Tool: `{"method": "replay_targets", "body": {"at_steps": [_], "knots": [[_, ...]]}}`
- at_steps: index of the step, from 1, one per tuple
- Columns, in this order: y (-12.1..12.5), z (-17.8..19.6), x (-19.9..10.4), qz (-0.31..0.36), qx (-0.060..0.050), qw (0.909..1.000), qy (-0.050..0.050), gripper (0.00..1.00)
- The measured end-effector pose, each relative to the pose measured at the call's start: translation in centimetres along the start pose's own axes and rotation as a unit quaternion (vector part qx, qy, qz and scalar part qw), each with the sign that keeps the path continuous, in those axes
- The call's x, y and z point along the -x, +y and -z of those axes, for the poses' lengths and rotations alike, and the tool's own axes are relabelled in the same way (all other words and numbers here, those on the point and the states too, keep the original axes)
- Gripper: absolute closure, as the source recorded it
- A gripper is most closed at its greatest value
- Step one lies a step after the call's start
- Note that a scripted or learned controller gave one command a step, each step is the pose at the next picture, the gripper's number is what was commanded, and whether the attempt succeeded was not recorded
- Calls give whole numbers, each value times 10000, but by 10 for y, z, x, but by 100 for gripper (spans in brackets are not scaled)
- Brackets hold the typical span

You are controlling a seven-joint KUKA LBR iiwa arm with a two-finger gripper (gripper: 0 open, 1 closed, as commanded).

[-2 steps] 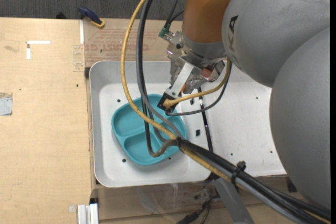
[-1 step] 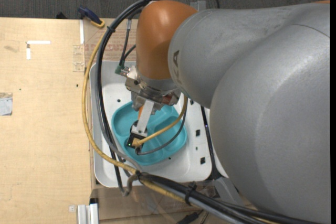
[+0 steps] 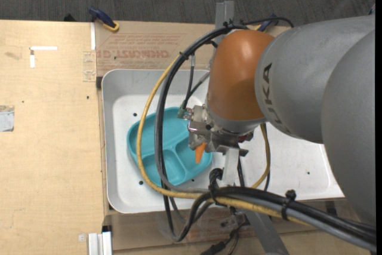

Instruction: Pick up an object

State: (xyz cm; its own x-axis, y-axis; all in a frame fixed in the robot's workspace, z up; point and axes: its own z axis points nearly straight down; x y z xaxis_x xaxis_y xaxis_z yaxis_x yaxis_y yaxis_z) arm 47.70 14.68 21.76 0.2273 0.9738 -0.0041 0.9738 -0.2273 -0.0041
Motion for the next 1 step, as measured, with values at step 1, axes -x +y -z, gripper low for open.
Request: {"method": "replay_targets", "body": {"at_steps": [1], "knots": [[95, 45, -82, -514, 12, 9987, -1, 100]]}}
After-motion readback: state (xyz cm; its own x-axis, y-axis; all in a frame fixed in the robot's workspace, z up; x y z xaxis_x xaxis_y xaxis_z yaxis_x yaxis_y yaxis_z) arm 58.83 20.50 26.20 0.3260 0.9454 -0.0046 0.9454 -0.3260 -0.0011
